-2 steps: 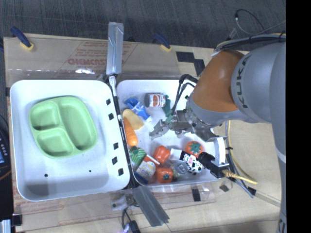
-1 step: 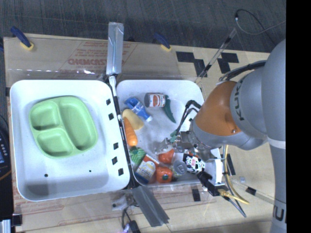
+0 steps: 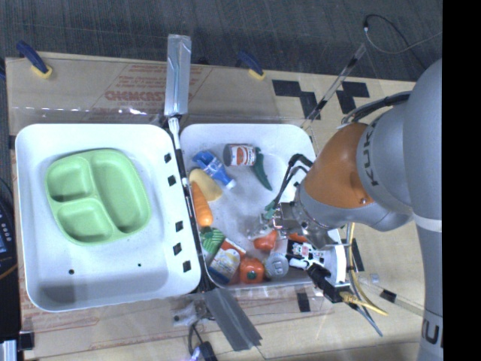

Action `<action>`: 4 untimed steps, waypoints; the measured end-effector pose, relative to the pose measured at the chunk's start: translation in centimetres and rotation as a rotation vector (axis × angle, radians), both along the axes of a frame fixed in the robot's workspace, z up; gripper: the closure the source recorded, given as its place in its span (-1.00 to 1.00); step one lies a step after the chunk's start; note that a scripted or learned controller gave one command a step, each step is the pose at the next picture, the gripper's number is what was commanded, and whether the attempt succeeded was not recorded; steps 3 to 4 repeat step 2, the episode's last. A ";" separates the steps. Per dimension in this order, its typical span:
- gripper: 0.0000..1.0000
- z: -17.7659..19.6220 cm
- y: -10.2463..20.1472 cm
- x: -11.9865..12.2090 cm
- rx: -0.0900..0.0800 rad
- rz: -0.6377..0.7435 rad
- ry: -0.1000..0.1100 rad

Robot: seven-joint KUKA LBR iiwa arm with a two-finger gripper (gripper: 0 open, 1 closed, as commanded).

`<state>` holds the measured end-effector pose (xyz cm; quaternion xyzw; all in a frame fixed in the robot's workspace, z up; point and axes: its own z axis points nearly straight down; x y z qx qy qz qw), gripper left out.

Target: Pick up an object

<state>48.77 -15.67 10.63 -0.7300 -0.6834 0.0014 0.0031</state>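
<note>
At the near edge of the right bin, toys crowd together: a tomato, a small carton and a green piece on the left, a grey cap to the right. Just beyond them lies a small orange-red toy. The arm reaches in from the right, and its tool is low in the bin, just above that orange-red toy. Whether the tool is open or closed cannot be told; nothing visibly sits in it.

Farther back along the bin's left wall lie a carrot and a yellow piece, then a blue item, a green pepper and a can. The left bin holds a green divided tray.

This looks like the reaching step, with no object picked yet. Next the tool likely needs to settle over one toy, close on it and lift straight up, clear of neighbours.
</note>
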 end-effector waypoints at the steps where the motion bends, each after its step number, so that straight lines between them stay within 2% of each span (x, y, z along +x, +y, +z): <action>1: 1.00 18.8 6.7 4.5 -0.004 -0.215 -0.002; 2: 1.00 14.3 9.0 15.1 -0.005 -0.210 0.002; 4: 1.00 14.3 9.0 15.1 -0.005 -0.210 0.002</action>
